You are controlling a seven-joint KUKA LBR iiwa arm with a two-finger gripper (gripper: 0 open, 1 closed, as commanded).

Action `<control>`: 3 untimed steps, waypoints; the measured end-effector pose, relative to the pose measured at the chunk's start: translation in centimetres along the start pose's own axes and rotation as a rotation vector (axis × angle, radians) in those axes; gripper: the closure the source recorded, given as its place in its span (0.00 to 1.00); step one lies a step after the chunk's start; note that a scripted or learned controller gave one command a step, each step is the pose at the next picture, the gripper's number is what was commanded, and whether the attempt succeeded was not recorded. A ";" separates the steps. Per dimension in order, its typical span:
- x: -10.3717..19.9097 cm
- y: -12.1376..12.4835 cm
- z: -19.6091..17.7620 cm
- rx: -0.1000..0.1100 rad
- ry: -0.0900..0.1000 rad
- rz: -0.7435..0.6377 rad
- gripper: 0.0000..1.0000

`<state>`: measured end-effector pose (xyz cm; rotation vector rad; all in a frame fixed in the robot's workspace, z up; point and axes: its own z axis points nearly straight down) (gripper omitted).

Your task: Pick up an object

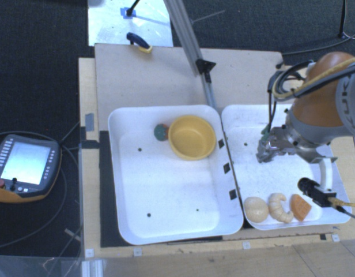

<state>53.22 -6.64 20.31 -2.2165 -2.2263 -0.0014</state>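
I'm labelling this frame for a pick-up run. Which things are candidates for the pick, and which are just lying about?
Candidates for the pick:
yellow bowl
green object
cream lump
pale curled piece
orange wedge

Lying about:
teach pendant
blue-handled clamp
metal pole

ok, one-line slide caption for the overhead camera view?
KUKA arm's gripper hovers over the right white bin above three pale food items; yellow plastic bowl and small green object sit in the left bin.

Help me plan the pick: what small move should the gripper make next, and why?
Probably shift toward the near edge of the right bin: the gripper hangs over bare floor, while the egg, shrimp and orange wedge lie there.
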 end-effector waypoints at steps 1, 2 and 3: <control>5.7 -0.8 0.1 0.000 0.001 -0.001 1.00; 10.8 -0.4 -1.7 -0.001 0.000 -0.001 1.00; 15.9 -0.5 -3.1 -0.001 0.000 0.000 1.00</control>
